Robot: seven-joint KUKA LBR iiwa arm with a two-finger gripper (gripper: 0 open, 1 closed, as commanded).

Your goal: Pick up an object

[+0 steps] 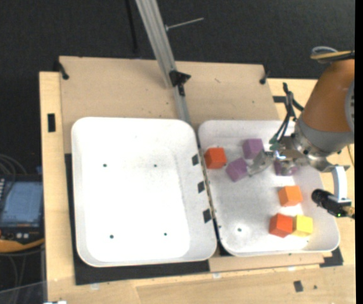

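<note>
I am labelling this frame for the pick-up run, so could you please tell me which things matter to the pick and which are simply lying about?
Belonging to the job:
gripper
purple blocks
orange blocks
yellow block
right bin

Just lying about:
left bin
metal pole
handheld screen

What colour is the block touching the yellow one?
Orange-red, beside the yellow block, in the camera view.

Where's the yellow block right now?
In the camera view the yellow block sits in the right bin, near its front right corner, touching the red-orange block on its left, with an orange block just behind.
</note>
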